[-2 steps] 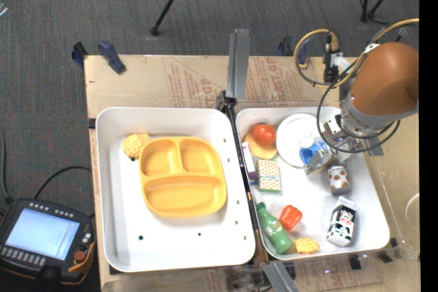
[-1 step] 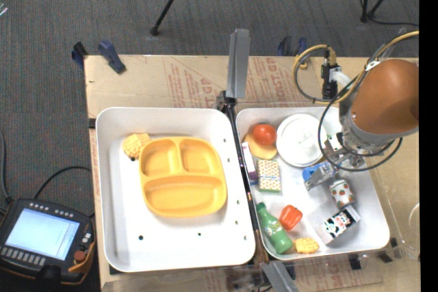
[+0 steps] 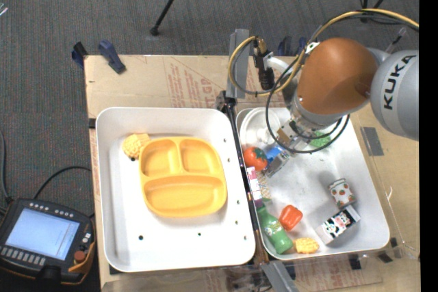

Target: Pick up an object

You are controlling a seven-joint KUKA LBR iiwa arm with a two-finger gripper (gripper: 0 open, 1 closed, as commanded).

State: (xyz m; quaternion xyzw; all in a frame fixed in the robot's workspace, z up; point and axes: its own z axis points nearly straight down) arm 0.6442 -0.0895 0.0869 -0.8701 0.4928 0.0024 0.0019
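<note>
Overhead slanted view of the bench. Far left, on the floor: a control tablet (image 3: 42, 236) with a lit screen. Left bin (image 3: 116, 229): a yellow divided plate (image 3: 183, 176) lies near its middle, with a small yellow corn piece (image 3: 135, 143) touching the plate's upper-left corner. Right bin (image 3: 373, 215): along its left wall, a red tomato-like ball (image 3: 255, 158) sits above a green bottle (image 3: 275, 232); beside the bottle lie an orange pepper (image 3: 291, 217) and, at the front wall, a second corn piece (image 3: 306, 245). Further right stand a small patterned can (image 3: 340, 191) and a black-and-white carton (image 3: 340, 223), just beside each other. The gripper (image 3: 276, 159) hangs low in the upper-left part of this bin, just right of the red ball; whether its jaws are released or clenched cannot be told. Above it, the arm's orange band (image 3: 335, 75).
</note>
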